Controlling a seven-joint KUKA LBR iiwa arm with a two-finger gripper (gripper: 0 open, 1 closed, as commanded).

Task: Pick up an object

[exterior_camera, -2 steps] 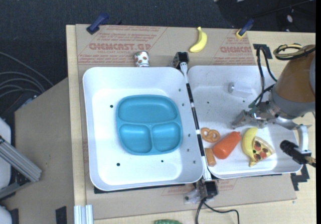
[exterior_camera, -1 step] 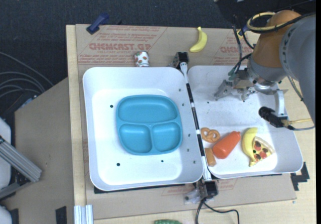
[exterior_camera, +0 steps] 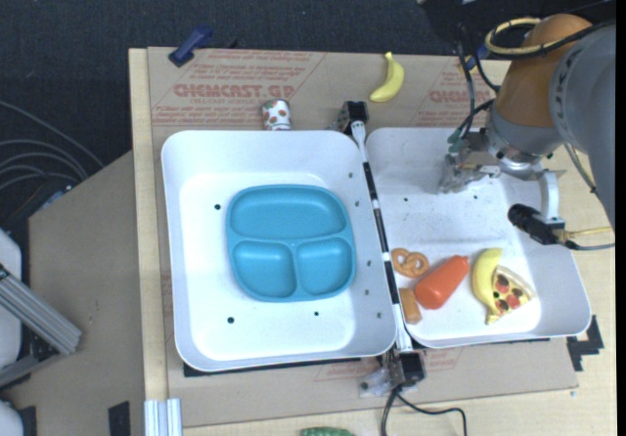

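text: "CHEMCAST GP" | red print | on bench board [exterior_camera: 235, 90]

The divided tray [exterior_camera: 290, 239] sits in the left bin [exterior_camera: 186, 229]. In the right bin [exterior_camera: 411, 155], along its near edge, lie a pretzel [exterior_camera: 408, 261], a carrot [exterior_camera: 441, 282], a banana [exterior_camera: 484, 273] and a pizza slice [exterior_camera: 510, 293], left to right. Another banana [exterior_camera: 388, 80] lies on the bench [exterior_camera: 156, 111] behind the bins.

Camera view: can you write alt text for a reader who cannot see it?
A grey and orange robot arm holds its end effector over the bare far part of the right white bin, apart from the toy pretzel, carrot, banana and pizza slice along its near edge. The left white bin holds a blue divided plate.
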